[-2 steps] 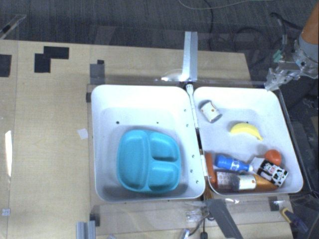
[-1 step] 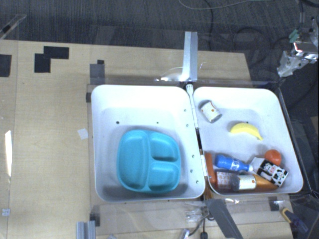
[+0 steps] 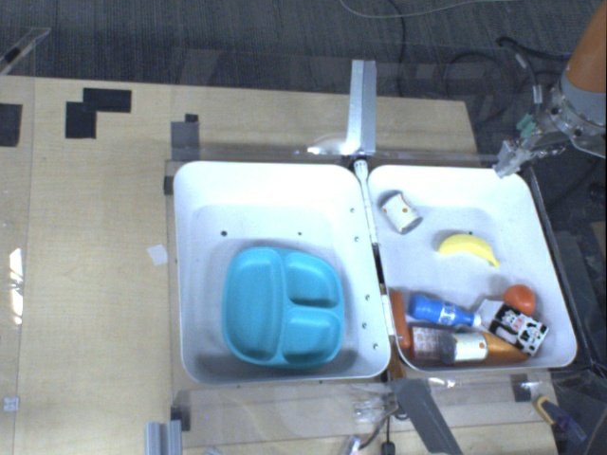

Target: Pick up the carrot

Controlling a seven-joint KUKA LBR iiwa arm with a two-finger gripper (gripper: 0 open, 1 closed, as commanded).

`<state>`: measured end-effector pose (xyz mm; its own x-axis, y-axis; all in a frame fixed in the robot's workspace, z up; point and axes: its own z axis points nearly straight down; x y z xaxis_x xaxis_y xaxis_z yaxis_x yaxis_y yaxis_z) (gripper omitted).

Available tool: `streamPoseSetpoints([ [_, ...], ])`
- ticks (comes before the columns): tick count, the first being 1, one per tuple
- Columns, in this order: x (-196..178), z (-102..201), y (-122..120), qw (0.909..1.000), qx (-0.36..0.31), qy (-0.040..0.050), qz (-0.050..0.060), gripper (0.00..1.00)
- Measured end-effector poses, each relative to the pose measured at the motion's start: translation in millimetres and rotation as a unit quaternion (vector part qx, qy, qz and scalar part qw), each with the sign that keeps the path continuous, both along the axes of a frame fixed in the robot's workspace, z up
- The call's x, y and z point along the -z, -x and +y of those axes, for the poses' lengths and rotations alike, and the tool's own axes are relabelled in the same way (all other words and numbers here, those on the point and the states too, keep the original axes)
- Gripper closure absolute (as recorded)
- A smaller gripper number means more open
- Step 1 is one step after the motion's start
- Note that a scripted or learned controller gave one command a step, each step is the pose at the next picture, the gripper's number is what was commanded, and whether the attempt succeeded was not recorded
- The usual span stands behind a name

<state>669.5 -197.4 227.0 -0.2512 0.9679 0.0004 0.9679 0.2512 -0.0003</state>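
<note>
The approach has hardly begun: the claw [image 3: 509,156], grip state impossible to tell, hangs at the right bin's [image 3: 474,199] far-right corner. Next it must travel to the near wall, where the long orange carrot [image 3: 398,318] lies beside bottles.

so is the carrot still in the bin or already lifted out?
In the bin. The carrot lies flat along the left wall of the right bin, partly under a bottle. The gripper sits at the bin's far right corner, apart from it.

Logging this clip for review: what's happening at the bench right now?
A grey robot arm's two-finger gripper hovers over the far right corner of the right white bin, holding nothing. The long orange carrot it should pick up lies untouched along that bin's near left side, beside a blue bottle; a yellow banana lies farther back. The left white bin holds a blue divided plate.
</note>
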Motion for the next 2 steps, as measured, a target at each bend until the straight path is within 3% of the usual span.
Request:
streamPoseSetpoints([
  [1, 0, 0, 0, 1.0, 0.0, 0.0, 0.0, 0.0],
  [2, 135, 25, 76, 0.9989, 0.048, -0.0002, -0.001, 0.0],
])
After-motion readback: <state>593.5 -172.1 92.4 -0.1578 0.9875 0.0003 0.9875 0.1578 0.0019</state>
